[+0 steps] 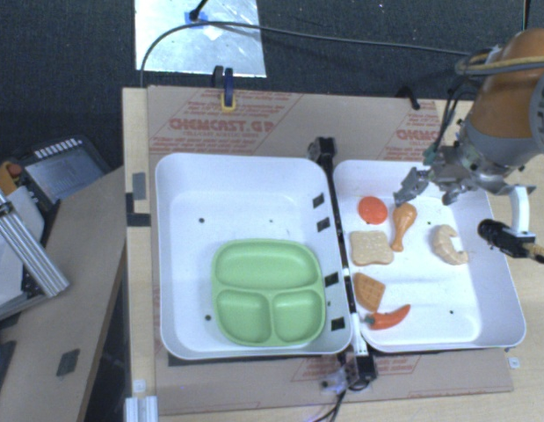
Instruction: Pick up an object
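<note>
Grey arm (509, 139) with an orange band (518, 55) and metal-grey wrist hardware.

I read both white bins (245, 170) as smooth, slightly glossy plastic; the green tray (267, 288) looks matt plastic. Bench board (254, 121) is printed cardboard, far sheet (201, 20) dull scuffed metal.

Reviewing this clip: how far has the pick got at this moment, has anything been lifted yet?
Done: the arm has reached over the right bin, with the gripper above the drumstick. In hand: nothing visibly between the fingers; the drumstick, red round piece, bread slice, cracker, red pepper and pale piece all lie in the bin. Left: descend, grasp, lift.
</note>
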